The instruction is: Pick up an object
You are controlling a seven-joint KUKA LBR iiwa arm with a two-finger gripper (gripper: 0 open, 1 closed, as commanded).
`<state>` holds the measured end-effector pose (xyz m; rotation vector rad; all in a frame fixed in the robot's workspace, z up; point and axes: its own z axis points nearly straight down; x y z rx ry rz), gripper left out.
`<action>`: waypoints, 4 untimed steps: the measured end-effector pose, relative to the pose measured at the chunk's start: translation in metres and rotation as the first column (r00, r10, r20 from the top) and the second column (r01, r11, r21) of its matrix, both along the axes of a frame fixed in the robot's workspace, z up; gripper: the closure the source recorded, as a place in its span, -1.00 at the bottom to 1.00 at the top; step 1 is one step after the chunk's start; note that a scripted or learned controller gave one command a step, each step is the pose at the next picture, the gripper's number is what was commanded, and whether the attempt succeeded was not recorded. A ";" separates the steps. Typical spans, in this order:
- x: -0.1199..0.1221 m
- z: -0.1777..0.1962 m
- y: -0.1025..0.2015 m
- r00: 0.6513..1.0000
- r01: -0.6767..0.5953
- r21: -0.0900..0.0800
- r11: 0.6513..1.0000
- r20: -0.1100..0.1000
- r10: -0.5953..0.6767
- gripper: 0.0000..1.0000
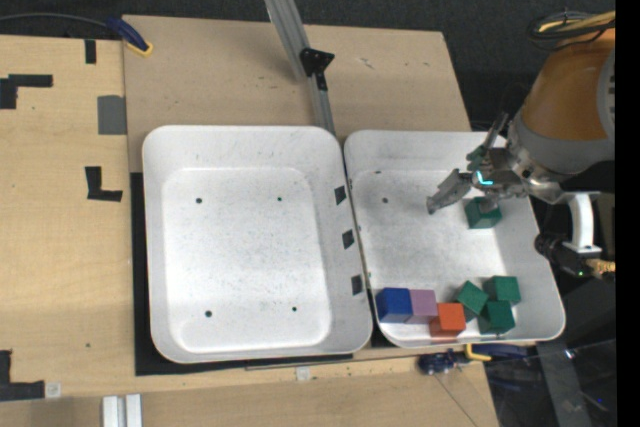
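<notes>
Even overhead light (slightly soft focus)

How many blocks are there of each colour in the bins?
Green blocks: 4
Blue block: 1
Purple block: 1
Orange block: 1
Total: 7, all in the right bin

Fixed overhead camera, slanted downward, both bins (245, 140) in frame
</notes>
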<state>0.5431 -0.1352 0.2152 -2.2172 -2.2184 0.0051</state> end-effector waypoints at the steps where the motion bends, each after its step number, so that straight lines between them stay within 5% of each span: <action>1: 0.001 0.002 0.000 1.000 -0.001 -0.001 1.000 0.004 0.001 -1.00; 4: 0.007 -0.125 -0.004 1.000 -0.001 -0.002 1.000 0.002 0.001 -1.00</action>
